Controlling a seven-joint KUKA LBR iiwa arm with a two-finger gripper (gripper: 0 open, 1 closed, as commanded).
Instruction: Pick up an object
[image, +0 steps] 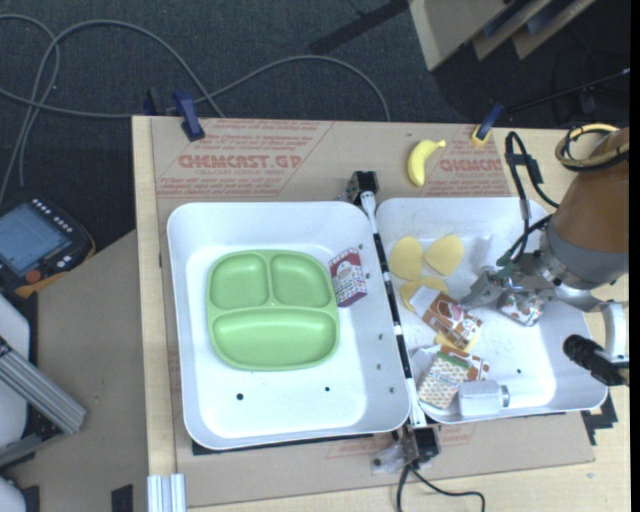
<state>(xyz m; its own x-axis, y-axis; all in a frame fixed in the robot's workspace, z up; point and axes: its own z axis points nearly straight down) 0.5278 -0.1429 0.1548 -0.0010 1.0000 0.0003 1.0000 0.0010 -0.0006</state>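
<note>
My gripper (505, 288) hangs low over the middle of the right bin (570, 385), below the grey arm with its orange band. A small shiny wrapped item (523, 308) lies right under it; whether it is touched cannot be told. Just left of the gripper sits an orange-and-red snack packet (451, 323). Two pale yellow chips (407, 258) (445, 252) lie at the bin's back left. A patterned packet (444, 380) and a grey-white tube (481, 400) rest near the front edge.
The left bin (195, 300) holds a green divided plate (271, 309) and a small red-and-white packet (347, 277) by its right wall. A yellow toy banana (424, 160) lies on the bench behind the right bin. Cables run along the arm.
</note>
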